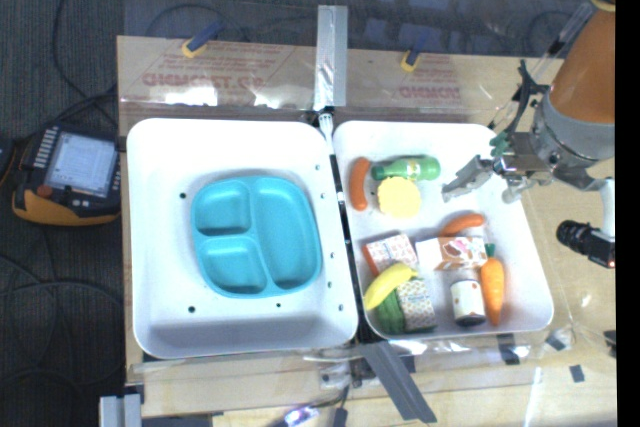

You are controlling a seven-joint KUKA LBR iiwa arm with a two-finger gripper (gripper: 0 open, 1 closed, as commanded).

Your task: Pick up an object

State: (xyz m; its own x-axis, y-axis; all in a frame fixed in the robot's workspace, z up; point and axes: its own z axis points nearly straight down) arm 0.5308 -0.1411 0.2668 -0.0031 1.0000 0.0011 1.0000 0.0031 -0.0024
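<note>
Gripper (485,173) is sitting over the upper right part of the right bin (535,255), coming in from the right edge with the orange-banded arm (590,75) behind it. Fingers look spread wide, 1 of them (465,179) poking out to the left toward the middle of the bin, and nothing is between them, so no pick yet as far as I can tell.

Plenty of targets though. Right bin has a green bottle (408,169) with a yellow round thing (399,198) touching it just below, and an orange sausage-shaped piece (359,184) to their left against the divider. Lower down there's a small orange piece (463,223), a little carton (463,252), a carrot (491,288), a small can (466,301), a banana (388,282) and a couple of patterned boxes (392,252) all jammed together. Left bin (160,245) just has the blue divided plate (256,233).

What worries me: the nearest stuff to the gripper is the small orange piece and the carton, and they're touching each other. Come straight down there and I'd guess a finger lands on top of 1 item instead of beside it, or it squeezes 2 at once and both slip. The bottle is round too, so it could roll off toward the yellow thing if pinched off-center. Also the bin wall is close on that side, so a finger could clip the rim.
</note>
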